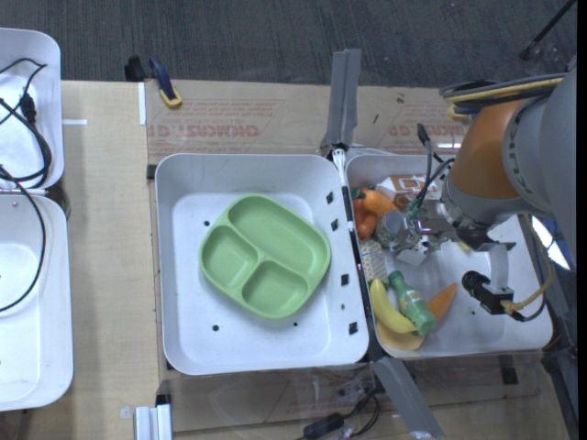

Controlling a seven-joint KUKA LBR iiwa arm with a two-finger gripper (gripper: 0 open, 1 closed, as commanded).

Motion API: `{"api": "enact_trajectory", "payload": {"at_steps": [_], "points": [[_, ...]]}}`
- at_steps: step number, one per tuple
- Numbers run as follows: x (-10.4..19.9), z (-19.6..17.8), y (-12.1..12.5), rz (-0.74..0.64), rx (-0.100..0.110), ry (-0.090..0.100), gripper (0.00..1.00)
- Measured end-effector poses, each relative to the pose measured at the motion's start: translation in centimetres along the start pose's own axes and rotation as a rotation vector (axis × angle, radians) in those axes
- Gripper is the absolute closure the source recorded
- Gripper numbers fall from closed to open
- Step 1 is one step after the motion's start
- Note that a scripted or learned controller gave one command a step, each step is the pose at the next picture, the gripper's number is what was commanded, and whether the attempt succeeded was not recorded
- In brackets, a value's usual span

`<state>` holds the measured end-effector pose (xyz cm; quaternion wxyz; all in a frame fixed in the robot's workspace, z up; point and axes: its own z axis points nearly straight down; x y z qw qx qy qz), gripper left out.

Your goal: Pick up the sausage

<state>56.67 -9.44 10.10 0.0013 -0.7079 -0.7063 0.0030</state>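
My gripper [405,233] hangs low in the right bin [514,333], over its left middle part, just below an orange fruit-like toy [370,211]. Its metal end is seen from above and the arm covers what lies under it. An orange-red tapered piece [442,301] lies to the lower right of the gripper, apart from it; I cannot tell whether this is the sausage or a carrot. Nothing can be seen held.
A yellow banana [387,314] and a green bottle [413,305] lie at the right bin's front left. A printed box [404,187] sits at its back. The left bin [183,246] holds a green divided plate [265,256]. A black cable [500,302] loops near the wrist.
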Motion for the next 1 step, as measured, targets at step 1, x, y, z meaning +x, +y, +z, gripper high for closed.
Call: {"api": "enact_trajectory", "payload": {"at_steps": [1], "points": [[0.04,-0.01,0.00,0.000,0.000,0.000,0.00]]}}
